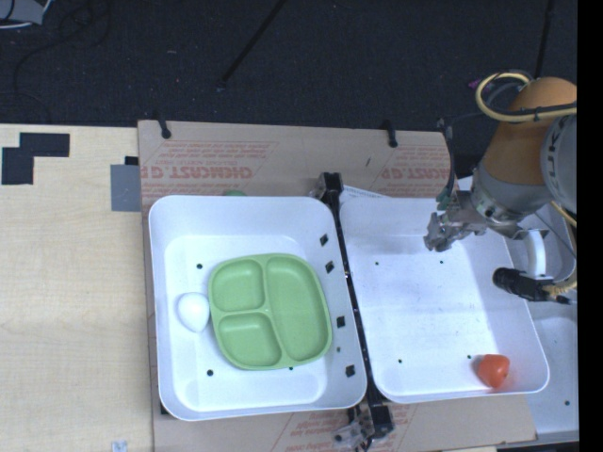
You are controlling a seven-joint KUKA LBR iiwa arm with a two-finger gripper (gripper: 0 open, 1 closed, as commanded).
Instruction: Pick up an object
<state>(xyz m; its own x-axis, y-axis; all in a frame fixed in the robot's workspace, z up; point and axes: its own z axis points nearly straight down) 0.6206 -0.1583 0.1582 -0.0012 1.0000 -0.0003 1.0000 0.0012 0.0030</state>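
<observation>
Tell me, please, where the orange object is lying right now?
The orange object lies in the right bin, near its front right corner, well below the gripper.

Upside-down red lettering on cardboard [203, 169], illegible.

Two bins sit side by side on the bench, touching along a central divide. The left bin [165, 252] holds a three-compartment tray [269, 310] lying flat near its middle, with a small egg-shaped object [193, 311] just beside the tray's left edge. The right bin [377, 365] holds one small round object [492, 369] in its near right corner, well apart from everything else. The gripper [439, 236] hangs over the far part of the right bin, the arm [523, 153] entering from the right behind it
</observation>
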